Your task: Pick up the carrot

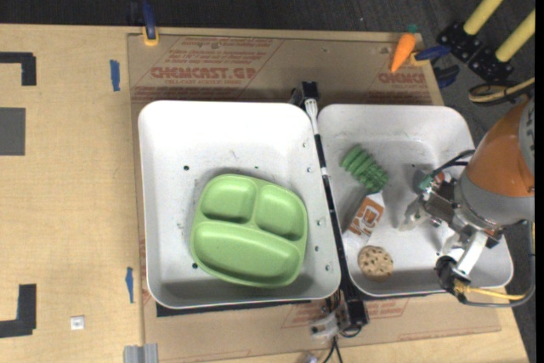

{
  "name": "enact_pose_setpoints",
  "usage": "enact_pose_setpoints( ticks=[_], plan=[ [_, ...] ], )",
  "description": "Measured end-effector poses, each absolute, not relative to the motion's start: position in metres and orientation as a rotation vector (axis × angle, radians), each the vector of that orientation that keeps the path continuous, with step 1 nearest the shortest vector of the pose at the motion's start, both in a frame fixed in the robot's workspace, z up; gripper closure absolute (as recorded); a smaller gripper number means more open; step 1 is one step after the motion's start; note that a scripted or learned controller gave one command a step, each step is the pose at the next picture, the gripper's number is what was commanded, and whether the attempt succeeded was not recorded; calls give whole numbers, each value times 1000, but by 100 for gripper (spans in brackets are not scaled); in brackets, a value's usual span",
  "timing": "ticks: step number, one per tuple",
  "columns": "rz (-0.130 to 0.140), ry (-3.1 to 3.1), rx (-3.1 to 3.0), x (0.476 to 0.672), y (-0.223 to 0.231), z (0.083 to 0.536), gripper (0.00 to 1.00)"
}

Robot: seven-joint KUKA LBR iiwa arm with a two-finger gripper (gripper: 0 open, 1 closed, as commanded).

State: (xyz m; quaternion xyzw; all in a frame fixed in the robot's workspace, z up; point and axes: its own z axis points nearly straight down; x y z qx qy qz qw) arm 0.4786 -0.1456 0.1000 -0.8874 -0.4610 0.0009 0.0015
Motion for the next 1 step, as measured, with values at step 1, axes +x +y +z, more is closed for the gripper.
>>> enact_pose_setpoints(
  ticks=[1],
  plan=[
    [1,-752,-3050,479,-143,101,0]
  ],
)
